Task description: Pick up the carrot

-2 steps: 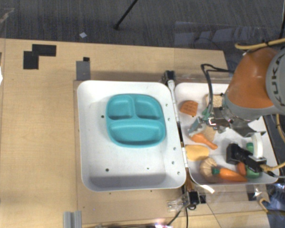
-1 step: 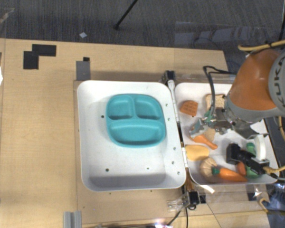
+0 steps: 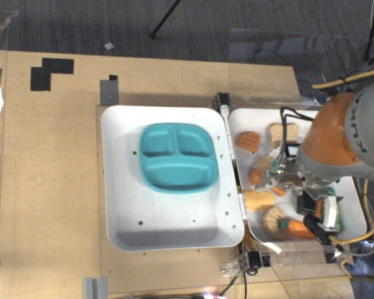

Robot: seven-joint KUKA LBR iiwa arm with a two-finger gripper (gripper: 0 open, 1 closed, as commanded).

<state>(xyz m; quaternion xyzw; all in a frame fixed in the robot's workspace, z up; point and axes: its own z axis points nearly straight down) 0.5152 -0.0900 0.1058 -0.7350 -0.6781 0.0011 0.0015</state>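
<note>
Camera view looks down on the tan wooden surface (image 3: 50,185) with two white bins side by side; the left bin (image 3: 121,223) carries a teal divided plate (image 3: 176,156), three compartments, sitting near the bin's middle and a little toward the far side; the right bin (image 3: 355,213) is the busy one, packed with toy food; the grey arm (image 3: 346,136) with its orange band comes in from the right and drops over that bin, wrist pointing down and to the left; the gripper (image 3: 279,172) sits low among the items near the bin's centre, and whether it is spread or pinched together cannot be told from this angle, too much clutter and metal around it; the carrot (image 3: 294,228), orange with a green end, lies near the front edge of the right bin, just below and to the right of the gripper, apart from it, lying flat on the bin floor; touching its left end is a tan rounded item (image 3: 273,215); a yellow piece (image 3: 259,200) lies just above that, close to the dividing wall; a brown-orange biscuit-like piece (image 3: 248,142) rests toward the far-left corner, and a pale slice of bread (image 3: 275,132) lies just right of it, partly under a black cable; a small orange bit (image 3: 255,177) lies beside the gripper's left.
</note>
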